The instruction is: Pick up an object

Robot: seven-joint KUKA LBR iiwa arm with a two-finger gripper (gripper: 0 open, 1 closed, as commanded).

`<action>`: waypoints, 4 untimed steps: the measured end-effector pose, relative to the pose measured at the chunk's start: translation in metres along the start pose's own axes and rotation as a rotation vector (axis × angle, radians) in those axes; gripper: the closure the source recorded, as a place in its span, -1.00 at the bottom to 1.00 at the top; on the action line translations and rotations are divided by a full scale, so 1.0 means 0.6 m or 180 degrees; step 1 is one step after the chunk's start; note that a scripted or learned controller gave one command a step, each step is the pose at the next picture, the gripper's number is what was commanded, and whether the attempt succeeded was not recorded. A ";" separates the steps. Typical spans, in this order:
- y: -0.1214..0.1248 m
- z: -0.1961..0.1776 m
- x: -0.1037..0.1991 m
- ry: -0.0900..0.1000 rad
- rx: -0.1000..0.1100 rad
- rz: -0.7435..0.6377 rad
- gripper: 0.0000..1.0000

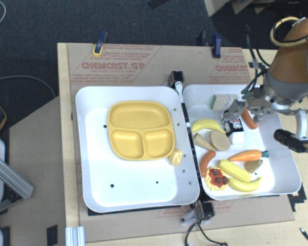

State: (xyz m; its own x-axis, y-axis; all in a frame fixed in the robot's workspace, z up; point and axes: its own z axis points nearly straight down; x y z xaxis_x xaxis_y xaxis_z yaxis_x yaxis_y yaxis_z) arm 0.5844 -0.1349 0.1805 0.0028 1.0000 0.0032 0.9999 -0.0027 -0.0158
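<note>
My gripper [235, 118] hangs low over the upper middle of the right bin [285, 160]. A small red sausage [249, 120] lies just to its right and a white block [238, 137] just below it. A small yellow banana [207, 125] and a tan round slice [219, 140] lie to its lower left. A green-edged speckled sponge [223, 101] sits above it. Toward the bin's front lie a carrot [245, 156], a bunch of bananas [239, 175], a pizza slice [216, 178] and an orange-red sausage [206, 161]. I see nothing clearly held.
The left bin [92, 163] holds a yellow divided plate [141, 129] and a small pale yellow piece [175, 158] near its right wall. The grey and orange arm [292, 60] covers the right bin's far right corner. Clamps sit along the bench's back edge.
</note>
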 end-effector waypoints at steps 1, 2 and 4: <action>0.005 -0.013 0.000 -0.0007 -0.0046 -0.0009 -1.00; 0.006 0.058 0.006 -0.0005 -0.0033 -0.0010 -1.00; 0.007 0.155 -0.005 -0.0025 -0.0071 -0.0006 -1.00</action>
State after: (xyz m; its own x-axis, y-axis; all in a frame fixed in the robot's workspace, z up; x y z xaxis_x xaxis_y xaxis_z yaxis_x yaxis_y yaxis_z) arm 0.5873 -0.1377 0.0873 0.0010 1.0000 -0.0046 1.0000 -0.0009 0.0066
